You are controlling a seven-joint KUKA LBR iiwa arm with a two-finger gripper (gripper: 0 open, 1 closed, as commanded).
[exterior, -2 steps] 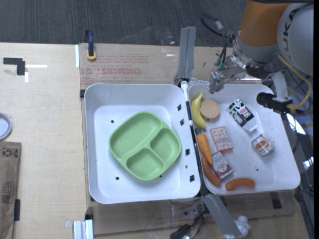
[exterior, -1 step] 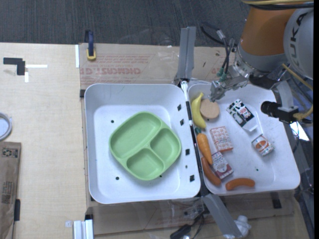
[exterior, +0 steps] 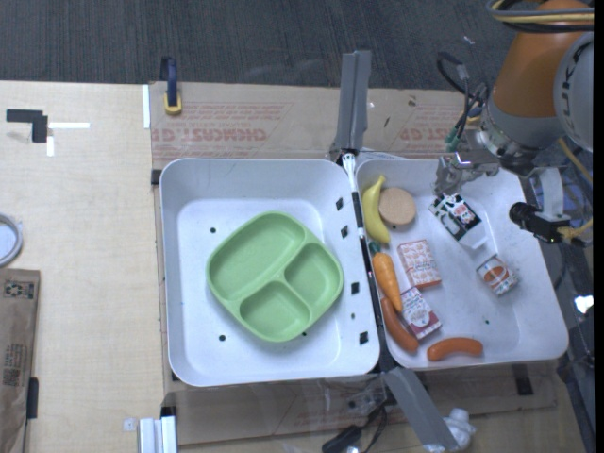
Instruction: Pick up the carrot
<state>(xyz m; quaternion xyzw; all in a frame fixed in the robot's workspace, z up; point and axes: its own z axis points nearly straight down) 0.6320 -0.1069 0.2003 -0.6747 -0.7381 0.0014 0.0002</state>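
Note:
The carrot point(exterior: 385, 279) is orange and lies lengthwise along the left wall of the right bin point(exterior: 538, 291), just below a yellow banana point(exterior: 374, 208). My gripper point(exterior: 452, 179) hangs over the far part of the right bin, well up and to the right of the carrot. It is right above a small white, red and black carton point(exterior: 460, 215), and I see nothing held in it. The grey arm with its orange band point(exterior: 528, 74) comes in from the upper right.
The left bin point(exterior: 189, 253) holds a green divided plate point(exterior: 274, 276). Around the carrot lie a brown round cookie point(exterior: 397, 207), two red snack packs point(exterior: 418, 263) point(exterior: 419, 313), an orange-red sausage-like piece point(exterior: 400, 332), a sausage point(exterior: 455, 349) and a small can point(exterior: 496, 276).

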